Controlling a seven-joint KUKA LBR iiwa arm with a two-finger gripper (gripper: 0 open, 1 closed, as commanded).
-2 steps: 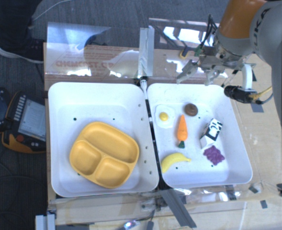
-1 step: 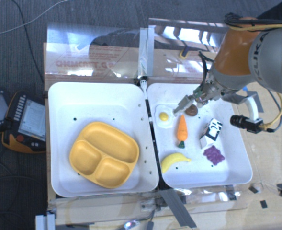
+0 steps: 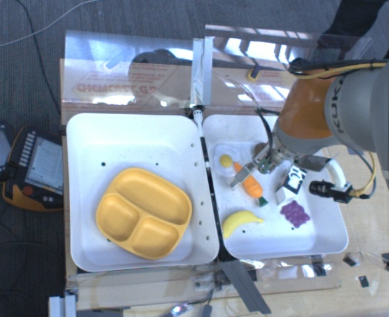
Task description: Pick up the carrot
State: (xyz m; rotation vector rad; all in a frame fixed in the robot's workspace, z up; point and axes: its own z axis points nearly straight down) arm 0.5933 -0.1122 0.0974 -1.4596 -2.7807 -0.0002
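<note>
Nearest, along the front of the right bin [image 3: 326, 243]: a yellow banana [image 3: 240, 221], smooth and curved, and a bumpy purple bunch of grapes [image 3: 295, 212]. To the left, in the left bin [image 3: 88, 137]: a yellow divided tray [image 3: 143, 211], matte plastic, three rounded wells. Just beyond the banana, mid-bin: the carrot [image 3: 251, 186], short, orange, tapered, with a small green tip at its near end, lying flat on the glossy white floor. Directly over its far end: the gripper [image 3: 246, 176], metal fingers slanting down and left, parted on either side of the carrot's upper end but not visibly clamped on it, so best read as released. For a clean grasp, judged from this: keep the fingers across the carrot's narrow width, not along its length; settle lower until the pads flank the thickest part; close gently, as the smooth plastic skin looks likely to squirt out sideways. Worth minding as well: a round yellow-and-white piece [image 3: 226, 162], perhaps an egg, just left of the fingers, and a black-and-white tag [image 3: 293, 179] to the right. Farther back: the grey arm with its orange band [image 3: 306, 111], then clear, reflective bin walls.
</note>
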